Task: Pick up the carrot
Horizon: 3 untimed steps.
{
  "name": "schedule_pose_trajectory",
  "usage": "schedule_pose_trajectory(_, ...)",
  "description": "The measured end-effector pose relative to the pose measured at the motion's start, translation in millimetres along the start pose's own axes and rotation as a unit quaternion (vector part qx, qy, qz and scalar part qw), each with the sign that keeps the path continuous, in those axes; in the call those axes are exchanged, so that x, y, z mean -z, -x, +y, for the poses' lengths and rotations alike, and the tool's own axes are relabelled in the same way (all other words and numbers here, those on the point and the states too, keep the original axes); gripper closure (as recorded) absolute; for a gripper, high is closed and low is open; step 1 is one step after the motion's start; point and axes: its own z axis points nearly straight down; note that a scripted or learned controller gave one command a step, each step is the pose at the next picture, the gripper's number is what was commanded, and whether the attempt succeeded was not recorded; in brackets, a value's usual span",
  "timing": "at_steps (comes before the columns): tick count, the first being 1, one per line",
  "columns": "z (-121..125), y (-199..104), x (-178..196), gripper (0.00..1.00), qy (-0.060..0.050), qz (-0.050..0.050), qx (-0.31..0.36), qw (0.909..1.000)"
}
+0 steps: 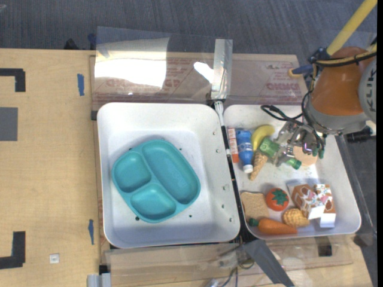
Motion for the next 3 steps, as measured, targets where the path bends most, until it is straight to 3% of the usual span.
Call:
schedule_pose_trajectory(1,22,-40,163,1.0,0.0,-0.002,0.045,0.999)
schedule_pose_trajectory(2,39,-105,109,1.0,-0.001,0.008,-0.056,0.9984)
schedule_pose_trajectory(3,-4,-116,-2,1.0,-0.001,0.003,-0.035,0.9994)
